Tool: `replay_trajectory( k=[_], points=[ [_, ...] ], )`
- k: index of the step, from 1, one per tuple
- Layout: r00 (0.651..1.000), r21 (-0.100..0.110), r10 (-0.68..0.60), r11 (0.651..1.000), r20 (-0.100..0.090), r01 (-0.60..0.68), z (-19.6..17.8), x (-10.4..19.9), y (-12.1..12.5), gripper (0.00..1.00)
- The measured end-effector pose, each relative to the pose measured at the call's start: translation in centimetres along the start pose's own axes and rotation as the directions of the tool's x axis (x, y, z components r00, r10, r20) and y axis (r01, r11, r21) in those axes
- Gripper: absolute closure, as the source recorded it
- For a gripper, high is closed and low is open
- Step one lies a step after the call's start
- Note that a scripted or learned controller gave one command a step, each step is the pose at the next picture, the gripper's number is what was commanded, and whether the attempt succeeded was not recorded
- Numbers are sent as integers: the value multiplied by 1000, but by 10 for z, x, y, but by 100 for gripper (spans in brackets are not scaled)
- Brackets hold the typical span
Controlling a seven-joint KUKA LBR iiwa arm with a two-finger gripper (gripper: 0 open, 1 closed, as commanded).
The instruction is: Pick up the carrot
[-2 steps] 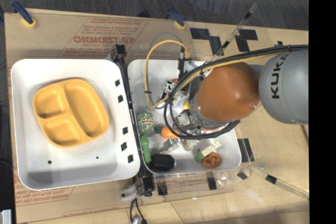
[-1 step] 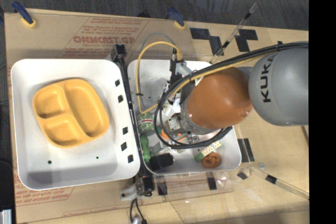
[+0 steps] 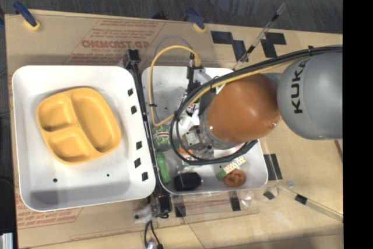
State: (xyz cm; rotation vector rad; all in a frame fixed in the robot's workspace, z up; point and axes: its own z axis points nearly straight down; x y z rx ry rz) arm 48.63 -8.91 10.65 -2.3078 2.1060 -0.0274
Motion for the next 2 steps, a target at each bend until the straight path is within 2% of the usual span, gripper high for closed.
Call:
replay_trajectory(
  k=[1, 2],
  points=[
    [982, -24, -189, 982, 9, 190, 17, 62, -48, 100],
    [982, -25, -190, 981, 10, 191, 17, 61, -48, 0]
  ],
)
